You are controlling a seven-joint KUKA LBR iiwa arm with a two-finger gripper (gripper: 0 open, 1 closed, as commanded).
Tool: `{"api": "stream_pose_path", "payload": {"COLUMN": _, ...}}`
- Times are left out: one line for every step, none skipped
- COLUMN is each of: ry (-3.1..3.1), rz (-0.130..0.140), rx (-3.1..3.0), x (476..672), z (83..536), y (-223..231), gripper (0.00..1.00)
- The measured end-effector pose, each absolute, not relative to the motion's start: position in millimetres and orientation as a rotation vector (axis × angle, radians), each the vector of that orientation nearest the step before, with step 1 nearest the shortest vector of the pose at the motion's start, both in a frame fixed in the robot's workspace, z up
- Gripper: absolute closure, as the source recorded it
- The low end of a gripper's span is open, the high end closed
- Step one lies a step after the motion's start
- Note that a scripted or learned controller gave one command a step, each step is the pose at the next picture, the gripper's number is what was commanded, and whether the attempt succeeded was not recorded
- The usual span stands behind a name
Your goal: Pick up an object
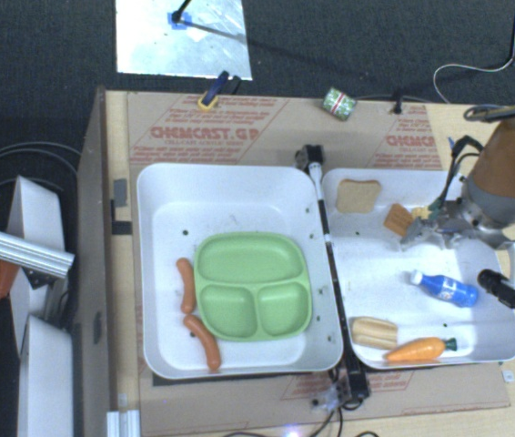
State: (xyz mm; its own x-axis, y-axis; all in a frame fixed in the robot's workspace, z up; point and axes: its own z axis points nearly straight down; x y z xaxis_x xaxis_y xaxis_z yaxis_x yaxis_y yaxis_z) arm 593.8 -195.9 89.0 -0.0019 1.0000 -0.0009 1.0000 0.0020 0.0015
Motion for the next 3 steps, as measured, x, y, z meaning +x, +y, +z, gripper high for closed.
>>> {"api": "stream_pose_path", "payload": {"ry": 2.223, "rz": 0.001, "rx": 2.22, "x": 558.0, "z": 84.2, "y": -173.5, "gripper": 0.0}}
{"api": "stream_pose_path", "payload": {"ry": 2.219, "rz": 0.003, "rx": 2.216, "x": 575.2, "z": 190.4, "y": -207.2, "gripper": 0.0}}
{"api": "stream_pose_path", "payload": {"ry": 2.223, "rz": -0.001, "rx": 2.222, "x": 550.1, "z": 91.4, "y": -206.2, "gripper": 0.0}}
